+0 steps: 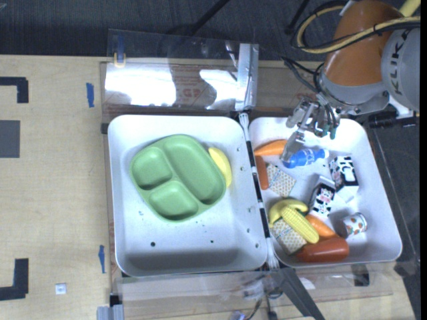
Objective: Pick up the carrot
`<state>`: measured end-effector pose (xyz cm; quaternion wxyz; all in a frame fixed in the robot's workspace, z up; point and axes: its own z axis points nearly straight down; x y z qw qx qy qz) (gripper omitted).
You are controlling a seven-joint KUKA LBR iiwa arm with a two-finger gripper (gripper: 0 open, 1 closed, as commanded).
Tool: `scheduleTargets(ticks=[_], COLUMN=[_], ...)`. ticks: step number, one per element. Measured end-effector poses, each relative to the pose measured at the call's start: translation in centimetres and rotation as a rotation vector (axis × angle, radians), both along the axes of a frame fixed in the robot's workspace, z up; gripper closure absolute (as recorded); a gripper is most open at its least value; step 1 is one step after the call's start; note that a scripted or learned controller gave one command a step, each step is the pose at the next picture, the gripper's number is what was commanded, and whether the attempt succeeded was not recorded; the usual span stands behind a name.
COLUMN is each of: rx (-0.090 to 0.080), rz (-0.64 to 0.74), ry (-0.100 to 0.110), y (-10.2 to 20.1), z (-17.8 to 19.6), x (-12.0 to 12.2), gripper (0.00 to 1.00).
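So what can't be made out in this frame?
- End effector: blurred in the camera view, so open or shut is unclear.
- Carrot: its right end is hidden by the blue bottle.
- Sausage: partly covered by the corn.

The scene is being lit brightly and evenly from above. Strong glare is being thrown off the clear panel [177, 79] behind the bins, where detail is being washed out in white patches. The white left bin [133, 239] is being rendered close to overexposed, with a soft shadow being cast along its near wall. Faint shadows are being laid under the green plate [177, 175]. The arm [363, 45] is being shown slightly soft, and fine print on the small packages is being lost to low resolution.
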<state>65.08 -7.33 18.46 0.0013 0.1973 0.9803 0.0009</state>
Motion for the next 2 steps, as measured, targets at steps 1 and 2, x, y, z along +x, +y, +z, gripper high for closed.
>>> scheduleTargets(ticks=[1,2], rx=[-0.001,-0.002], rz=[0.298,0.535], ry=[-0.004,-0.007], y=[1.2,-2.0], z=[0.0,-8.3], x=[0.5,1.5], gripper=[0.00,0.00])
